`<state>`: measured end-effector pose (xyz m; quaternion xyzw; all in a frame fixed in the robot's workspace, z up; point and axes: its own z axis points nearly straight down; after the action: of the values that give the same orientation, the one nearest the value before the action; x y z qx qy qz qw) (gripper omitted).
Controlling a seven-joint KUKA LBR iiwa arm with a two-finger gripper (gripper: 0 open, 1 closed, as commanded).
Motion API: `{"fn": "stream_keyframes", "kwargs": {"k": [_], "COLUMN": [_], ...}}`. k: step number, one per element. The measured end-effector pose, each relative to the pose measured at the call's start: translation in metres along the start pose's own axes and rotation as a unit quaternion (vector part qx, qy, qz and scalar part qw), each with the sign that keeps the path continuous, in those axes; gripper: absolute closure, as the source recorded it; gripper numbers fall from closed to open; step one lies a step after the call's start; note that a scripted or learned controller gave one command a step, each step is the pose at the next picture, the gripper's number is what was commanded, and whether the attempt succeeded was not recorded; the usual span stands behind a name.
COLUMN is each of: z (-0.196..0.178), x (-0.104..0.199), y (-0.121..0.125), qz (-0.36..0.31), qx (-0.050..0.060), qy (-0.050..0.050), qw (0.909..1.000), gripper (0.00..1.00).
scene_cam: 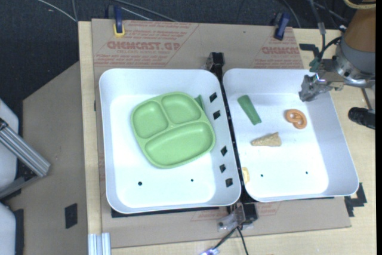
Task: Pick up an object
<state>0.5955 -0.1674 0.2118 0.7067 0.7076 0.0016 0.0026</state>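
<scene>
While arm reaches from right — tool (311, 88) over right bin (334, 152) rim.

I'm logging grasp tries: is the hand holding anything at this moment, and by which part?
Nothing is held. The hand hangs at the right bin's far edge, apart from the orange ring, green stick and tan wedge.

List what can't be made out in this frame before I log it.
- Gripper, camera view: small and blurred at the right bin's far corner; its state is unclear.
- Arm: cut off by the right edge.
- Green strip: mostly hidden behind the green plate.
- Orange ring and tan wedge: too small to identify.
</scene>
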Motion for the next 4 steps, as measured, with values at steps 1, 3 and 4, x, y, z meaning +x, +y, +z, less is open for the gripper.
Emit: {"fn": "stream_keyframes", "kwargs": {"k": [1, 3, 4], "z": [-0.043, -0.034, -0.020], "x": [0.000, 0.115, 0.171], "y": [0.001, 0.016, 0.025], "qz": [0.000, -0.003, -0.002], "qx": [0.000, 0.004, 0.005], "qy": [0.000, 0.002, 0.002], "qw": [1.0000, 1.0000, 1.0000], "gripper": [1.00, 1.00, 1.00]}}
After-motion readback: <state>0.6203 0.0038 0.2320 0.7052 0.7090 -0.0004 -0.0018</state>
